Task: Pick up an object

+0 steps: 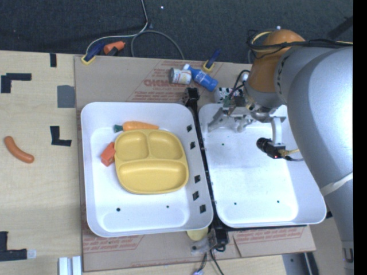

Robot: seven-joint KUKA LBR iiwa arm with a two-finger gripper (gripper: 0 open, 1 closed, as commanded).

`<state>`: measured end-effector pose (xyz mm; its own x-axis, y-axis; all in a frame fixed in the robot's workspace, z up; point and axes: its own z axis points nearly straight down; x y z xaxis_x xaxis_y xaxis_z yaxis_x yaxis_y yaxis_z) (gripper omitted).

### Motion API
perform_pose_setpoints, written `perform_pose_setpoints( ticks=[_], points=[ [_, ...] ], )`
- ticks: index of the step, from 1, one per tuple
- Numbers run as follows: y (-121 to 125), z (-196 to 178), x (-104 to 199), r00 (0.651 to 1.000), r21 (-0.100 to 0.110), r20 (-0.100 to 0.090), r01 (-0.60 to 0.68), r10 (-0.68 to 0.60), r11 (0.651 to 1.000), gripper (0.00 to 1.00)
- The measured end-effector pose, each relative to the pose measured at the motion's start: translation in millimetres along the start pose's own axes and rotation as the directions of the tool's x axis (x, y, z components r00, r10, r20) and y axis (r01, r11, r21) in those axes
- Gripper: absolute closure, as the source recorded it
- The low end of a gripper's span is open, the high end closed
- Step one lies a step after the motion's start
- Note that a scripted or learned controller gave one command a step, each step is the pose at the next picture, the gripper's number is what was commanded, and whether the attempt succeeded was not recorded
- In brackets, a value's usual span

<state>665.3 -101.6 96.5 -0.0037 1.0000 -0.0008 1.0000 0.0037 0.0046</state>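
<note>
Fingers [229, 121] well apart from yellow plate [152, 161].

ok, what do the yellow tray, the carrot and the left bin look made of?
Yellow tray: probably moulded plastic, matte to satin; uniform colour, rounded dividers, soft sheen.
Carrot: likely plastic or rubber toy food; flat even orange with a green tip. Mostly tucked behind the tray, so uncertain.
Left bin: looks like thin formed plastic, smooth white; rounded corners and rolled rim.

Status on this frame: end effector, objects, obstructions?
End effector low at right bin's far-left corner. Yellow tray, carrot in left bin, untouched. Arm covers right bin's far edge.
</note>
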Motion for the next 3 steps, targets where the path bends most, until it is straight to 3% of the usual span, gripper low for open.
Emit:
perform_pose_setpoints(
  ticks=[1, 2, 3],
  points=[
    [-87.5, 8.9, -37.1, 1.000, -0.001, 0.001, -0.007, 0.007, 1.000, 0.00],
    [-16.5, 10.7, 4.6, 1.000, -0.002, 0.001, 0.002, -0.002, 1.000, 0.00],
    [4.3, 11.2, -4.1, 1.000, 0.003, -0.001, -0.001, 0.001, 1.000, 0.00]
  ],
)
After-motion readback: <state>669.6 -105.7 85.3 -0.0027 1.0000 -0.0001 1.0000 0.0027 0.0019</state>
